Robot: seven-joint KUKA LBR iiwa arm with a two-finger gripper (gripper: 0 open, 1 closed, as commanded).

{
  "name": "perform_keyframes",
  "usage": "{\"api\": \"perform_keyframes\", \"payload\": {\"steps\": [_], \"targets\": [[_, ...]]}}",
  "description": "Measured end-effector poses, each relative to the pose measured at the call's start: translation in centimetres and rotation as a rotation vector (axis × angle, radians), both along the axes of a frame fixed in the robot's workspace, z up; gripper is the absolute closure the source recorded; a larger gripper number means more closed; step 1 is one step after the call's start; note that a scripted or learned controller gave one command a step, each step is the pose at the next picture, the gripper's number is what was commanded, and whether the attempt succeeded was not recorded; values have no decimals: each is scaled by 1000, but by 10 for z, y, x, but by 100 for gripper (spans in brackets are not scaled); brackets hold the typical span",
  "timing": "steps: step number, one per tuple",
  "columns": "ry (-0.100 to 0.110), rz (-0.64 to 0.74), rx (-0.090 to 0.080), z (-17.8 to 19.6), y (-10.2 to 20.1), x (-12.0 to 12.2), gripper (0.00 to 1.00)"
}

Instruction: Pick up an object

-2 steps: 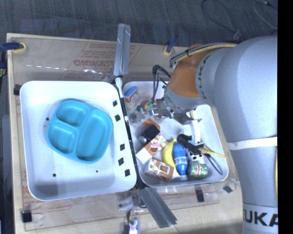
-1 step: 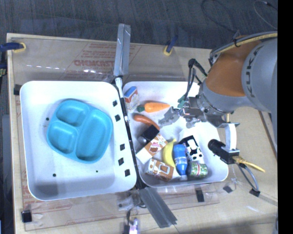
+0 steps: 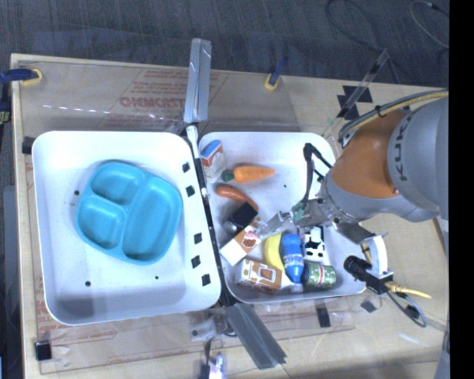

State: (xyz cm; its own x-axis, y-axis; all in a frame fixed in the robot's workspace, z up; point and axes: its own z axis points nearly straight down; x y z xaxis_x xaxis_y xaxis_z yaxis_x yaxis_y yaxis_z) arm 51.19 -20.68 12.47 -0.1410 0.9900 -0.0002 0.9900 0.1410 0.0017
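The right bin (image 3: 261, 144) holds a heap of small things. An orange carrot (image 3: 253, 174) lies near its far side, with a small milk carton (image 3: 212, 158) to its left and a red chili (image 3: 235, 196) below it. Along the near side lie a black block (image 3: 242, 213), a white box (image 3: 238, 246), a brown carton (image 3: 258, 275), a yellow banana (image 3: 273, 250), a blue bottle (image 3: 291, 255), a green can (image 3: 319, 275) and a cow-patterned piece (image 3: 315, 243). My gripper (image 3: 294, 215) hangs low over the banana and the blue bottle. Nothing visibly sits in its grasp.
The left bin (image 3: 55, 235) bears a blue divided plate (image 3: 130, 210). The grey arm with its orange band (image 3: 363, 168) covers the right bin's right side. A black cable (image 3: 310, 160) loops above the gripper. Clamps and tape mark the bench edges.
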Motion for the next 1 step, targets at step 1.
{"api": "perform_keyframes", "payload": {"steps": [1], "targets": [[-14, 398, -5, -18, -2, 34, 0]]}}
